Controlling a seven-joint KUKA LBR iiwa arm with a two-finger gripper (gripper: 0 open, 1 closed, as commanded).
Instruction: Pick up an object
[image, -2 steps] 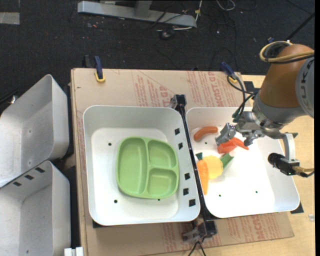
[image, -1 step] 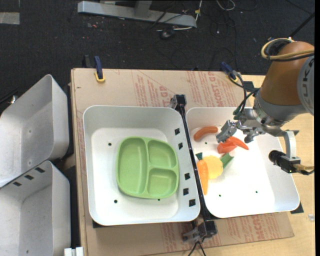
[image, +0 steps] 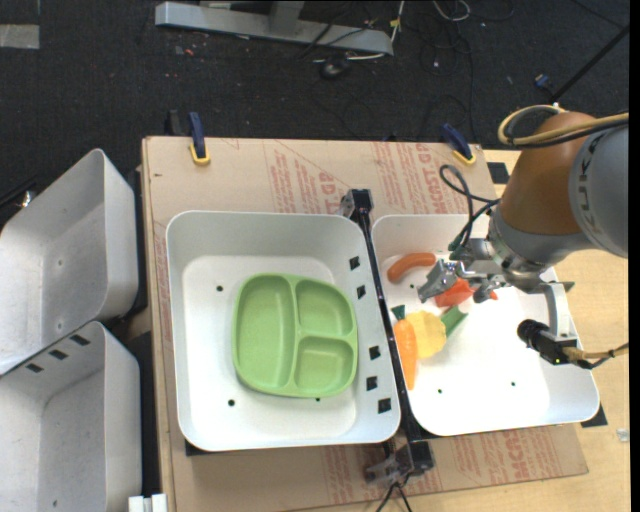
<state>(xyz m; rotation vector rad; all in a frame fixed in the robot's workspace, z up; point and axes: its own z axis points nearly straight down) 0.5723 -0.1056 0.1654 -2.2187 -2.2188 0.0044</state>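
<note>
My gripper (image: 457, 284) is low in the right bin (image: 520, 400), near its back left part. A small red-orange toy piece (image: 456, 294) shows right beneath it, partly hidden by the gripper body. Just behind and to the left lies a red sausage (image: 410, 265). In front of the gripper sit a yellow toy food (image: 426, 333), an orange carrot-like piece (image: 407, 352) against the bin's left wall, and a small green piece (image: 455, 321).
The left bin (image: 200, 300) holds a green divided plate (image: 296, 335). A black divider (image: 378, 300) runs between the bins. The grey arm with its orange band (image: 545, 190) reaches in from the right. A black part with a cable (image: 545, 342) hangs over the right bin.
</note>
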